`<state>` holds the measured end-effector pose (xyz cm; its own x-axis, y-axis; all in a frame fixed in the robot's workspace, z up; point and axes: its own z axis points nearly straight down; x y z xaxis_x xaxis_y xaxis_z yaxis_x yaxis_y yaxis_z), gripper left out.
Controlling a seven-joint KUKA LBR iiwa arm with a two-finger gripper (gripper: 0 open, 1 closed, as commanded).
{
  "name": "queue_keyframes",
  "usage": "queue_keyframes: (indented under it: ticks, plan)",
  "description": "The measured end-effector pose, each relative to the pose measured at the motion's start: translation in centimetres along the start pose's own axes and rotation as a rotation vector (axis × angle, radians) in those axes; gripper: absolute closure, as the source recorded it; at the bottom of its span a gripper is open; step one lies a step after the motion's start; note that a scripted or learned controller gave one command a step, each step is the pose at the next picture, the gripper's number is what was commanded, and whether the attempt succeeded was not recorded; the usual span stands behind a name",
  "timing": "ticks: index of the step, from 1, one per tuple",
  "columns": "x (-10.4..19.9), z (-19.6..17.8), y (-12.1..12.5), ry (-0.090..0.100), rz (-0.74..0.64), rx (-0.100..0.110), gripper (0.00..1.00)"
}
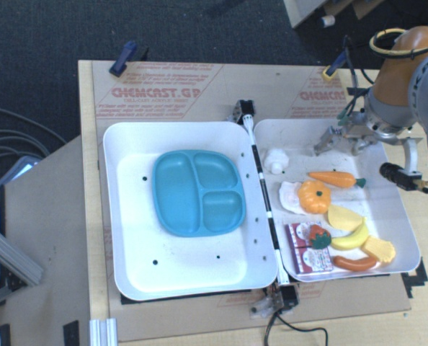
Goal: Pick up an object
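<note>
Carrot [332, 179] lies right of frame centre in right bin [408, 225], below the gripper [341, 140]. Likely light, rigid, smooth plastic; grip across mid-body. Gripper's grasp state cannot be determined. Pumpkin [315, 197] sits adjacent.

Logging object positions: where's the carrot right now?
The carrot lies in the right bin, toward its far end, just beyond the small orange pumpkin and below the end effector.
</note>
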<state>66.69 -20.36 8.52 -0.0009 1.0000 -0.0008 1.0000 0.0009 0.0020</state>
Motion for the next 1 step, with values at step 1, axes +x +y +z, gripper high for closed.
queue_keyframes:
  ticks: [1]
  plan:
    - [5.2, 0.01, -0.03, 0.002, 0.0, 0.004, 0.0]
